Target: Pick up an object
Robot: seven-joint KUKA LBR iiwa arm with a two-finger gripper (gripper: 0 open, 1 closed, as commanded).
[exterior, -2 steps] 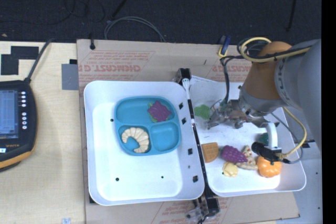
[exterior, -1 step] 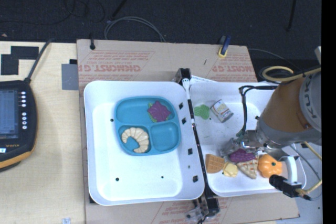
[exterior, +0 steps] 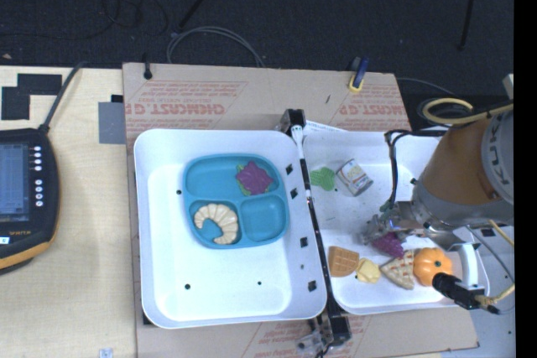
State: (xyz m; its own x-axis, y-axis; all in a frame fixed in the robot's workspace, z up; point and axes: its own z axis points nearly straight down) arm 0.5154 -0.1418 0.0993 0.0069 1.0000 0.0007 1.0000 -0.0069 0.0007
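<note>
The claw (exterior: 388, 229) hung low in the right bin (exterior: 403, 155), just above a purple toy (exterior: 388, 245) near the bin's front edge; its state could not be told. A good grasp probably needed centring first.

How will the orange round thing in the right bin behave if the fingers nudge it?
The orange round thing looks ball-shaped and smooth, so it would likely roll or slip aside. It lies against the waffle-patterned wedge near the bin wall, which may stop it. Probably a light toy.
</note>
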